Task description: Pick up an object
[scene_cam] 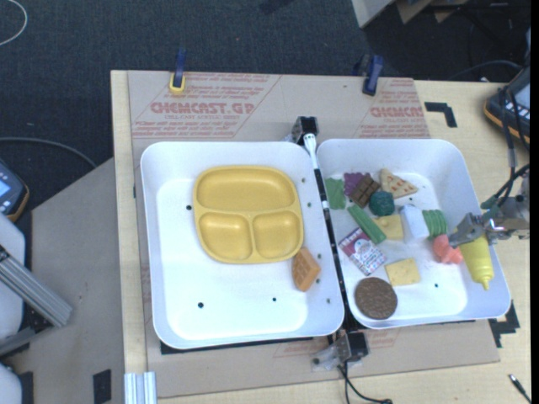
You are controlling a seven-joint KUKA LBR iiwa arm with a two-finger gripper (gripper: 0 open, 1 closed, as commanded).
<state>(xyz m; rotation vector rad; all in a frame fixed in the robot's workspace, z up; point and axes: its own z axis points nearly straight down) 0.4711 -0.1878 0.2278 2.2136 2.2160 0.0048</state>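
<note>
The right bin [455, 154] holds many small toy foods. Among them are a yellow mustard bottle [480, 261], a red-orange piece [446, 251], a green ridged piece [434, 221], a white block [414, 222] and a brown round patty [375, 297]. My gripper [477, 226] reaches in over the bin's right wall. It hangs just above the mustard bottle's top and just right of the red-orange piece. I see nothing held in it.
The left bin [168, 251] holds a yellow divided tray [248, 213] and a tan waffle piece [306, 269] by the shared wall. A pizza slice [397, 183], purple grapes [358, 181], a teal ball [381, 203], a pink packet [362, 252] and a cheese block [402, 271] crowd the right bin's middle.
</note>
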